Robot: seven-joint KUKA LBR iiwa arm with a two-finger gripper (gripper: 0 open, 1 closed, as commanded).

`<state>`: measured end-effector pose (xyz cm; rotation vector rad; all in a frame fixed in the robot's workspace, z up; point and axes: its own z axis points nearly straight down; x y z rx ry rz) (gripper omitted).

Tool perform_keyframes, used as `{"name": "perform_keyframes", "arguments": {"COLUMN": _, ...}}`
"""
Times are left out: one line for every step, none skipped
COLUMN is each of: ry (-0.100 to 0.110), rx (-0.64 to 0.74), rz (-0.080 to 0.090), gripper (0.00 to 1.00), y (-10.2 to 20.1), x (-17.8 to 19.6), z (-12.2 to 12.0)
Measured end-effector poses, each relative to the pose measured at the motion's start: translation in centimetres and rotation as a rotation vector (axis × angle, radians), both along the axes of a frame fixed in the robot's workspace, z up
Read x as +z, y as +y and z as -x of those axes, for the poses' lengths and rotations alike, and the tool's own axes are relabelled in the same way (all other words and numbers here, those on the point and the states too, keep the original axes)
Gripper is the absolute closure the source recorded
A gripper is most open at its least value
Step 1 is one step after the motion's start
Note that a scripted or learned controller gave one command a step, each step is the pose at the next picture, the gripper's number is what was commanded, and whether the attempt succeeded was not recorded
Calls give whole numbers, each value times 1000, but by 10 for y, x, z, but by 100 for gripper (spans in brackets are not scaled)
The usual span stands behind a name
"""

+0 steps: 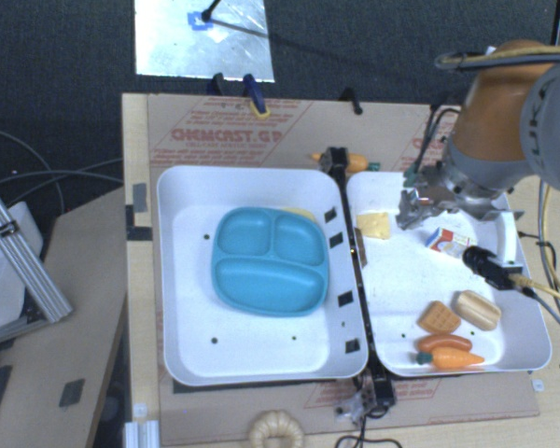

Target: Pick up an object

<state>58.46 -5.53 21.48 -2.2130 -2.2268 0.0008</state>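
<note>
My gripper (412,211) hangs low over the back of the right bin (392,348), just right of a pale yellow cheese wedge (375,225). A small red, white and blue carton (448,242) lies right of the gripper. Toward the front of that bin sit a brown waffle-like cracker (439,318), a tan bread roll (477,310), a hot dog (443,343) and an orange carrot (455,359). Nothing shows between the fingers.
The left bin (182,343) holds a blue divided plate (269,259). A black divider (347,250) runs between the bins. An orange toy (356,163) lies behind the bins. A black camera or cable fitting (490,267) juts over the right bin's right side.
</note>
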Motion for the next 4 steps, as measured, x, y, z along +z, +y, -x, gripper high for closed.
{"name": "perform_keyframes", "arguments": {"ry": -2, "rx": 3, "rz": -1, "gripper": 100, "y": 42, "x": 14, "z": 31}}
{"name": "perform_keyframes", "arguments": {"ry": 1, "rx": 2, "rz": -1, "gripper": 100, "y": 85, "x": 4, "z": 75}}
{"name": "perform_keyframes", "arguments": {"ry": -2, "rx": -2, "rz": 0, "gripper": 100, "y": 87, "x": 0, "z": 77}}
{"name": "perform_keyframes", "arguments": {"ry": -5, "rx": -3, "rz": 1, "gripper": 100, "y": 83, "x": 20, "z": 74}}
